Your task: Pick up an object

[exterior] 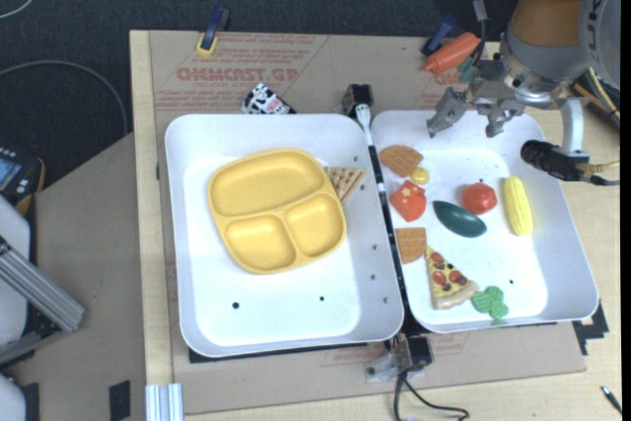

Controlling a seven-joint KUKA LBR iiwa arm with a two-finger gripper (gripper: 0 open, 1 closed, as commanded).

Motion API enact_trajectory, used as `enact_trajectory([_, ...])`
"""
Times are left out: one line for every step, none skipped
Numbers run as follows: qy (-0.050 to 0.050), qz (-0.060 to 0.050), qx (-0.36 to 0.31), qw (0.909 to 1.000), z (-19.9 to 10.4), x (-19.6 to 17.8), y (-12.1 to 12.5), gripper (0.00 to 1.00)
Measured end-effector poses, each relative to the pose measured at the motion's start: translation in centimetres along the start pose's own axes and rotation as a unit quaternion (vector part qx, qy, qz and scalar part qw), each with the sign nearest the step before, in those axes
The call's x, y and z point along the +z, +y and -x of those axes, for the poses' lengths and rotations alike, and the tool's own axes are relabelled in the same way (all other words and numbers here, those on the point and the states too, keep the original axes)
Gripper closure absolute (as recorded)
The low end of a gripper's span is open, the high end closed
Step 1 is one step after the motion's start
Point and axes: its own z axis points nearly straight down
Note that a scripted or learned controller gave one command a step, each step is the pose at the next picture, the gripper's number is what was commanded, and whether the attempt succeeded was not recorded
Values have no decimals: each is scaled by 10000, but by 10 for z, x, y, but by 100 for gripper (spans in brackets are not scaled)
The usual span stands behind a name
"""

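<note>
My gripper (pixel 471 114) hangs over the back edge of the right bin (pixel 562 242), fingers spread open with nothing between them. Below it in that bin lie several toy foods: a brown cookie (pixel 400 158), a small yellow piece (pixel 421 176), a red pepper (pixel 407 201), a tomato (pixel 479 197), a dark green avocado (pixel 459 218), a corn cob (pixel 517 205), a cracker (pixel 412 244), a pizza slice (pixel 446 278) and broccoli (pixel 490 302). The left bin (pixel 197 291) holds a yellow divided plate (pixel 276 209) and a waffle wedge (pixel 345 180).
An orange carrot-like toy (pixel 452 53) lies on the bench behind the right bin, near the arm. A black-and-white toy (pixel 264 101) and a blue-yellow clamp (pixel 210 33) sit behind the left bin. A black clip (pixel 357 98) holds the bins' shared edge.
</note>
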Motion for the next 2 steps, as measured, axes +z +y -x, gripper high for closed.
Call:
enact_trajectory([-7,76,-13,10000,0,-9,3,0])
enact_trajectory([-3,49,-12,10000,-4,41,-7,0])
